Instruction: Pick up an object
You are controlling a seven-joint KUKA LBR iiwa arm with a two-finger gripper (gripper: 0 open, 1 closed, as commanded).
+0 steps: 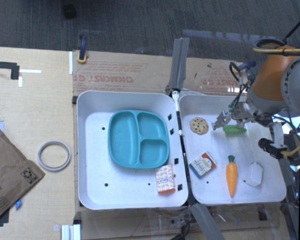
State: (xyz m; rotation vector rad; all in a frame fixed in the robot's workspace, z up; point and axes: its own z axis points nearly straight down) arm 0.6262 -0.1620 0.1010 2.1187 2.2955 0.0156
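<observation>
Bins: 2 white bins sit side by side; the left bin [87,154] holds a blue divided plate [138,139] and a small red-and-white carton [165,179] near its front edge.
Right bin [270,195]: a cookie [199,125], a small box [203,164], a carrot [231,176], a white block [254,174] and a green object [235,129] lie well apart, which leaves room for fingers around each.
Gripper [229,120]: low over the back of the right bin, just above the green object, the likeliest target.
Jaws: I cannot tell whether they are apart or together.
Hold: nothing visibly sits between the fingers, so the pick looks not yet done.
</observation>
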